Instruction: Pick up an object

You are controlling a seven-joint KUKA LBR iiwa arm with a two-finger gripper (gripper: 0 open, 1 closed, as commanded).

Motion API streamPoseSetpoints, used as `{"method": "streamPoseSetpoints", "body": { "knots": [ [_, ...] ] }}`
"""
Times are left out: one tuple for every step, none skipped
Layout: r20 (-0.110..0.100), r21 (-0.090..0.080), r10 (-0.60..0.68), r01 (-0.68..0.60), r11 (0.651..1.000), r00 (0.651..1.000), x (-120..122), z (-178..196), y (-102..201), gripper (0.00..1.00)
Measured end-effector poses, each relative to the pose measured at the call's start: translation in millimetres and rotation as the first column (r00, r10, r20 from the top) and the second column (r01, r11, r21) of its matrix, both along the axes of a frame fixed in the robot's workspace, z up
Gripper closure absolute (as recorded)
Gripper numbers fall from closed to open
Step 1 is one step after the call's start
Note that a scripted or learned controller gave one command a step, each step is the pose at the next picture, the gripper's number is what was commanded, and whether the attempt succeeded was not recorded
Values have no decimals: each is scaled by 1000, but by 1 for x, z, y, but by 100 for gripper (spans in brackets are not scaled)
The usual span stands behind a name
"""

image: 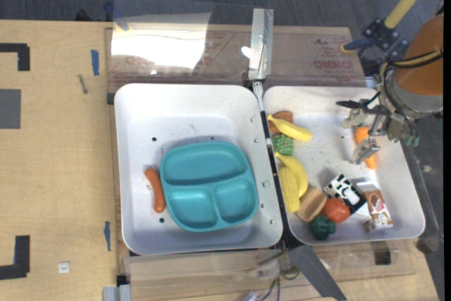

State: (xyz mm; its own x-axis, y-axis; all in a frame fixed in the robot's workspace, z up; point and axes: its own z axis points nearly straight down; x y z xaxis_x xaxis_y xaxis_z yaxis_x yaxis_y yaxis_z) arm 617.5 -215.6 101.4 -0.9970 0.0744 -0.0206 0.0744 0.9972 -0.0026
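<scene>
Your two-finger gripper (pixel 369 139) hangs over the right white bin's (pixel 412 222) far right part, pointing down, with a small orange object (pixel 366 151) between its fingers; the grey arm (pixel 416 74) rises toward the right edge.

Teal tray (pixel 208 184), orange sausage (pixel 155 189), yellow bananas (pixel 290 129) (both bins (pixel 134 116) white).

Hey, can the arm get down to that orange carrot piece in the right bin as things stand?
Probably yes. The gripper hangs over the right bin, right beside the carrot, which lies on open bin floor with nothing on top of it. The other toy food sits apart, lower and to the left.
</scene>
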Motion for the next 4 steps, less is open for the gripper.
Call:
{"method": "streamPoseSetpoints", "body": {
  "knots": [
    [-11, 4, -65, 65, 998, 998, 1, -14, 1, 0],
    [5, 1, -64, 64, 998, 998, 6, 1, 1, 100],
    [3, 1, -64, 64, 998, 998, 5, 0, 1, 0],
    [-10, 4, -90, 90, 996, 996, 13, -14, -3, 0]
  ]
}}
